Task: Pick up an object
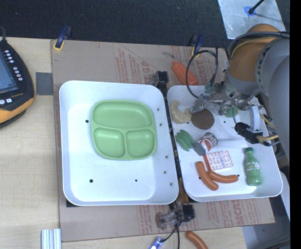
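Arm: the grey KUKA arm with the orange band [251,51] comes in from the far right and bends down over the far part of the right bin.
Gripper: the two-finger gripper [213,100] sits low over the far middle of the right white bin [275,188], just beside the brown disc; whether it is spread or pressed together I cannot tell, wrist hardware and cables hide it, and nothing shows pinched in it.
Left bin: the shallow white left bin [78,180] bears a light green three-compartment plastic plate [123,128] near its middle.
Right bin, far side: a round dark brown disc [203,119] lies next to a pale beige crumpled piece [180,113] at the far left corner.
Right bin, middle: a dark green leafy toy vegetable [184,138] lies left of a small red and white can on its side [208,141].
Right bin, near side: a red-patterned white card [219,160] lies between the can and two orange-red toy sausages [215,178]; a small green plastic bottle [252,166] lies to the right of them.
Bench: an orange toy carrot [183,72] lies on the brown cardboard sheet [114,61] beyond the bins, and an orange-rimmed control pendant [2,84] rests at the far left.
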Robot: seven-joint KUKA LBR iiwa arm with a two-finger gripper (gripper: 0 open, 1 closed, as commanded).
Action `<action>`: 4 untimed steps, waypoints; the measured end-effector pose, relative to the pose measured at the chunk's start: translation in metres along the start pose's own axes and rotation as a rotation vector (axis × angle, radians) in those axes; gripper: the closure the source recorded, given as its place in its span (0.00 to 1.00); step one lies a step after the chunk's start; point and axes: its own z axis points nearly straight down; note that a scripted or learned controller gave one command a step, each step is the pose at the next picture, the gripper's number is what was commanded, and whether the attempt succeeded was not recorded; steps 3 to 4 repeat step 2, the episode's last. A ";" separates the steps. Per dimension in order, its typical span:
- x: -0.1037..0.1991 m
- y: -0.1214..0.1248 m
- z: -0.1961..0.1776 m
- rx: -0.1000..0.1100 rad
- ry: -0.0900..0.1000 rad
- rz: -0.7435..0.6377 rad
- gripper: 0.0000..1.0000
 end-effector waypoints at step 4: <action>-0.017 -0.064 0.002 0.004 0.000 -0.001 0.00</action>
